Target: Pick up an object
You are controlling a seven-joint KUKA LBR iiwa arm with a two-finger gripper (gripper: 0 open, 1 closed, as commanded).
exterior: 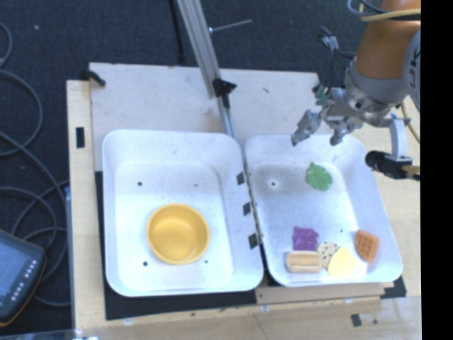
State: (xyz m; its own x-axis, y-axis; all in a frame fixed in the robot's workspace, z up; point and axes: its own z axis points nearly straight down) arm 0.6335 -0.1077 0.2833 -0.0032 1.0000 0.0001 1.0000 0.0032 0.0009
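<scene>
My gripper hangs open above the far edge of the right bin, with nothing between its two fingers. A green leafy piece lies in the right bin, just below and in front of the gripper. Along the bin's near side sit a purple piece, a tan bun-like piece, a small spotted cube, a yellow wedge and an orange waffle-like piece.
The left bin holds a yellow bowl. A slanted metal pole rises behind the bins, between them. Cables and a dark device lie on the floor at left.
</scene>
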